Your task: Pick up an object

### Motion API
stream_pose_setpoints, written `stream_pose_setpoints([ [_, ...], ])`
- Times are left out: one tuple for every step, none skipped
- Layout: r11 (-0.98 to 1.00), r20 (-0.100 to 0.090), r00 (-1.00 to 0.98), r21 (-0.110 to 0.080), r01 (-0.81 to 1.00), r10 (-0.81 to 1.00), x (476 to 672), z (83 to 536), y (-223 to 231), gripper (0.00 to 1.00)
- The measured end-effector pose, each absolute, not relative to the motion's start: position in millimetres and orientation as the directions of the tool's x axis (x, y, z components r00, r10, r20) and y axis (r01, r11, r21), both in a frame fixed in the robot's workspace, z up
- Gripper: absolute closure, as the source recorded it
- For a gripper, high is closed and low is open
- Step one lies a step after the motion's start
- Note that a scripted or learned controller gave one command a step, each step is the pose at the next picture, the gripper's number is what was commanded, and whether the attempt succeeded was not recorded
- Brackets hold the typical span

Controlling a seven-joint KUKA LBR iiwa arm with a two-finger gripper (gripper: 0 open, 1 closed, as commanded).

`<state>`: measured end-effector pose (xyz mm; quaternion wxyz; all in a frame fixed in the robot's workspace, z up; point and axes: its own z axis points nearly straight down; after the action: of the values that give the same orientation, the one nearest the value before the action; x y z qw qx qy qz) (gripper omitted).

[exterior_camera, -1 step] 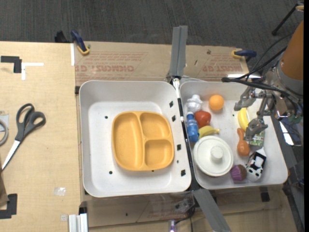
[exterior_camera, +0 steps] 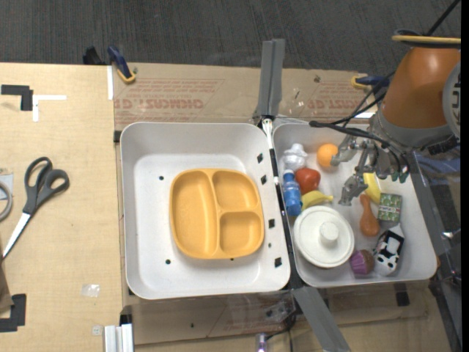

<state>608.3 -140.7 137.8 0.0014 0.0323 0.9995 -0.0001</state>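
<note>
The right bin [exterior_camera: 423, 270] holds several small things: an orange ball [exterior_camera: 327, 153], a white figure [exterior_camera: 295, 155], a red piece [exterior_camera: 308, 178], a blue bottle [exterior_camera: 292, 195], a yellow banana [exterior_camera: 316, 197], a round white lidded bowl [exterior_camera: 325, 235], an orange drumstick shape [exterior_camera: 367, 215], a green box [exterior_camera: 389, 207], a purple piece [exterior_camera: 360, 263] and a black-and-white cow toy [exterior_camera: 389, 249]. My gripper [exterior_camera: 347, 173] hangs over the bin's upper middle, between the ball and the drumstick shape. It is open, with bare bin floor between its fingers. The wrist hides the bin's far right corner.
In the left bin [exterior_camera: 135, 270] lies a yellow divided plate [exterior_camera: 218, 213]. Scissors [exterior_camera: 37, 189] rest on the wooden bench at the left. A blue clamp [exterior_camera: 121, 63] grips the cardboard behind the bins. A grey divider bar [exterior_camera: 270, 79] rises between them.
</note>
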Motion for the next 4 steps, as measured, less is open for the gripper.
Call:
stream_pose_setpoints([
  [0.997,-0.007,-0.997,0.0,0.072,0.072,655.5,94.1,-112.3,0.0],
  [0.994,-0.007,-0.994,-0.001,0.105,0.105,632.7,96.7,-195.7,0.0],
  [0.995,-0.014,-0.995,-0.002,0.101,0.101,635.1,108.1,-194.3,1.0],
  [0.995,-0.014,-0.995,-0.002,0.101,0.101,635.0,108.0,-194.1,0.0],
])
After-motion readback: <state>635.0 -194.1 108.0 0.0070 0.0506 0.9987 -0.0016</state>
